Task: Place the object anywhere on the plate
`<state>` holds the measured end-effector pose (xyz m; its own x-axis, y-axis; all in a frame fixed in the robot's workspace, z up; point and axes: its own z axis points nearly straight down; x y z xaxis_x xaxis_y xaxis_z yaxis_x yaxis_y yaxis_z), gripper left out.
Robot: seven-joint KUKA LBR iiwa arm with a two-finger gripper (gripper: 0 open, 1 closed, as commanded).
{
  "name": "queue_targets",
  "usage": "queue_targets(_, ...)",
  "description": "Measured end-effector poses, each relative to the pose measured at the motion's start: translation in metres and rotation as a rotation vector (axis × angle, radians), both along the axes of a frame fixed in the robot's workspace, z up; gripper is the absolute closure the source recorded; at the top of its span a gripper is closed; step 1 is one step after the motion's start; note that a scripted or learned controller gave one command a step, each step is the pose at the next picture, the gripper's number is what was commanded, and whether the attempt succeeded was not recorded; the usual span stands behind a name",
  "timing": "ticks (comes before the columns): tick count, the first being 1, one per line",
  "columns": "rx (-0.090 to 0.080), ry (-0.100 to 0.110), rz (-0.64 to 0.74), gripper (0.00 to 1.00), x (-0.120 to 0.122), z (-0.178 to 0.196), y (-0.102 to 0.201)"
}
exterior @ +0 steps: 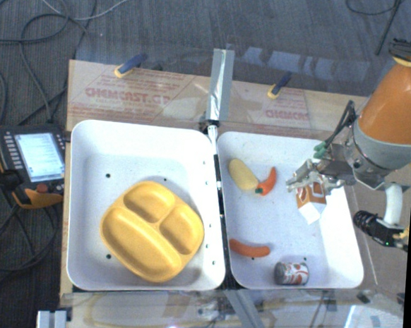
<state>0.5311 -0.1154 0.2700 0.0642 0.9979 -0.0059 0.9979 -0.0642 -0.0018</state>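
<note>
A yellow divided plate (153, 230) lies in the left bin (87, 143). In the right bin (340, 255) my gripper (312, 178) hangs over the right side, directly above an orange and white carton (311, 202). The carton's top touches or sits just under the gripper's tip, and I cannot make out whether it is held or resting on the bin floor. Left of it lie a yellow lemon-like object (243, 175) and a red-orange pepper (267, 181).
A reddish sausage (250, 249) and a small can (292, 273) lie near the right bin's front. The raised divider (218, 189) separates the two bins. A teach pendant (29, 160) sits left of the bench.
</note>
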Motion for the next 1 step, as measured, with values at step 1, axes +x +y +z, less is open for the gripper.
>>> queue_targets(1,0.008,0.002,0.205,1.00,-0.0188,-0.0774,0.0617)
